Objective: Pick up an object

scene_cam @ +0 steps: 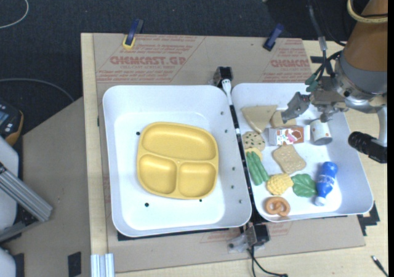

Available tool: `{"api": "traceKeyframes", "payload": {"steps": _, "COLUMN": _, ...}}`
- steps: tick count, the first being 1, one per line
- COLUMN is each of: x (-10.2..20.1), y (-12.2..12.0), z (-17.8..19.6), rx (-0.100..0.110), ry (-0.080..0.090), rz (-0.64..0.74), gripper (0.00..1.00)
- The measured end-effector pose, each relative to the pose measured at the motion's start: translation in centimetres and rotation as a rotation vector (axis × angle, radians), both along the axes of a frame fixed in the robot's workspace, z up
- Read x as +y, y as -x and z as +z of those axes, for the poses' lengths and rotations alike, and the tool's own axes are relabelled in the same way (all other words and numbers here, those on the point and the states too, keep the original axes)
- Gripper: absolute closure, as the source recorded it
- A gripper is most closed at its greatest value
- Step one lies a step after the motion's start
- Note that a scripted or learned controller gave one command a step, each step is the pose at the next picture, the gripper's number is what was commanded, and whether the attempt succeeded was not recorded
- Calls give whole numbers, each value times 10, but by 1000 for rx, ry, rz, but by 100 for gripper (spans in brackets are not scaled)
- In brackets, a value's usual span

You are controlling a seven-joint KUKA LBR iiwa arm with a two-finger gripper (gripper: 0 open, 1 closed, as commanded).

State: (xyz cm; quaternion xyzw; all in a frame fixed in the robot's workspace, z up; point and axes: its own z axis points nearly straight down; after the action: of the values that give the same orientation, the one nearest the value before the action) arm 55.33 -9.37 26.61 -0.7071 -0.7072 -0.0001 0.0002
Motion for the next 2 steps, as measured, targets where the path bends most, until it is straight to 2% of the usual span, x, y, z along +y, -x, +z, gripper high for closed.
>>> {"api": "traceKeyframes", "payload": {"steps": 1, "x": 5, "y": -7, "z": -60, "rx": 8, "ry": -2, "rz": 0, "gripper": 0}}
{"api": "traceKeyframes", "payload": {"steps": 2, "x": 1, "y": -2, "z": -104, "rx": 8, "ry": -2, "rz": -1, "gripper": 0}}
